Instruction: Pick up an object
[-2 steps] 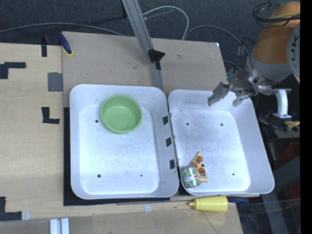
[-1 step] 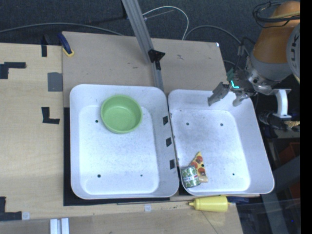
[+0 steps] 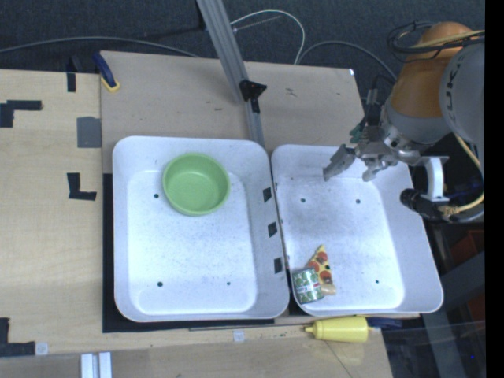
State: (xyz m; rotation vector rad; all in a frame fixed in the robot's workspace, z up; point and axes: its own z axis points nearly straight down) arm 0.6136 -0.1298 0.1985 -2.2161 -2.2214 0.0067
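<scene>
— Where's something to pick?

— A small green can with a colourful label (image 3: 308,285) lies at seven o'clock in the right white bin (image 3: 394,235), touching a yellow-and-red pizza-slice toy (image 3: 320,260). The label is too blurred to read.

— Progress?

— Nothing lifted yet. My two-finger gripper (image 3: 352,169) hovers at twelve o'clock of that bin, fingers spread and holding nothing. A pale green round bowl (image 3: 196,183) sits in the left white bin (image 3: 134,235)
</scene>
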